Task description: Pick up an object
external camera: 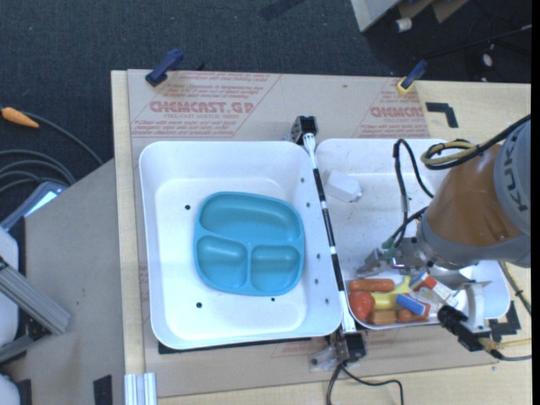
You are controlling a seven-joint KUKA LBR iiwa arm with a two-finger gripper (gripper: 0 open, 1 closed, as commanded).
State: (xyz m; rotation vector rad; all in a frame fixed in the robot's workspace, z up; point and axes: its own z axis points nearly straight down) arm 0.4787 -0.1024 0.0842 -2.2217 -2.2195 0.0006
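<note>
In the right bin (371, 154), a heap of small toy foods lies against the near wall. It includes a red round piece (362, 305), an orange sausage-shaped piece (372, 285), a brown piece (384, 316) and a blue piece (413, 310). My gripper (390, 262) is low over the heap's far edge, just above the orange piece. The arm's orange band (460, 201) rises behind it and hides the bin's right part. A white block (343, 186) lies alone further back in the same bin.
The left bin (160, 226) holds a blue divided plate (249, 243). A black-and-white bar (321, 209) runs along the wall between the bins. Cables (405, 171) loop off the arm over the right bin. Blue and yellow clamps (163, 67) sit at the bench's far edge.
</note>
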